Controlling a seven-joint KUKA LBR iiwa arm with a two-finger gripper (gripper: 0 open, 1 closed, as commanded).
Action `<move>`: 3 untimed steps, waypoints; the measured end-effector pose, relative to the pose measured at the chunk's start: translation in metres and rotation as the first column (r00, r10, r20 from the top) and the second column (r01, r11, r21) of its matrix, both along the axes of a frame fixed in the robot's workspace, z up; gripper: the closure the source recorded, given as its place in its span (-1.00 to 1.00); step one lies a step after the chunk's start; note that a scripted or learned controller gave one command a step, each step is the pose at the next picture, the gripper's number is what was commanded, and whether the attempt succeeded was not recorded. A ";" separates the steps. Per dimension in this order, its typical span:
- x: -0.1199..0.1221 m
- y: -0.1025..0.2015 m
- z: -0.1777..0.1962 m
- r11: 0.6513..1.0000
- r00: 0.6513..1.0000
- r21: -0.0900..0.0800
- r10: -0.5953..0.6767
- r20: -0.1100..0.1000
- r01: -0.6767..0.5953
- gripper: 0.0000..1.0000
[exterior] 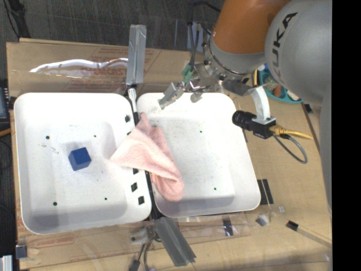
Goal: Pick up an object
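Camera view: the jaws (179, 92) are being held above the far edge of the right bin (237, 174), with nothing seen between them.

Whether the jaws are open or closed cannot be told, since the metal parts under the wrist are being seen as a tangle. The pink cloth (151, 154) is lying draped over the shared rims of the two bins, its long axis running from the far end of that divide, near the jaws, toward the near edge of the tabletop (293, 247), where its bunched end is pointing into the right bin. A slip is being risked: a limp fold may be pinched thinly, or snagged on the rim, and be dropped. The blue cube (80, 158) is sitting square in the left bin (34, 208), well apart from the jaws; a reach there is being judged longer.
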State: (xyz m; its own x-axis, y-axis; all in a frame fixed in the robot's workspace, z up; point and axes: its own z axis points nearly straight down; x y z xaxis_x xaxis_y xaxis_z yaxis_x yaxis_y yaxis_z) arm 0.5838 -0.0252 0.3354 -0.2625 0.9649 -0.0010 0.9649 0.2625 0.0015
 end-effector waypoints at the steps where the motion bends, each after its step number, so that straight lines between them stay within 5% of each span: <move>1: -0.007 -0.036 -0.146 1.000 1.000 0.000 -0.015 -0.009 0.015 -1.00; 2: 0.023 -0.024 -0.143 0.988 0.988 -0.001 -0.154 -0.003 0.154 -1.00; 3: 0.010 -0.073 -0.241 0.995 0.995 0.000 -0.097 -0.009 0.097 -1.00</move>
State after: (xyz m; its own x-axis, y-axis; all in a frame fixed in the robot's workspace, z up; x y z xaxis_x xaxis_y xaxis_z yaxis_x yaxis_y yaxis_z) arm 0.5934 -0.0979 0.0944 -0.1675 0.9859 0.0008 0.9858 0.1675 -0.0071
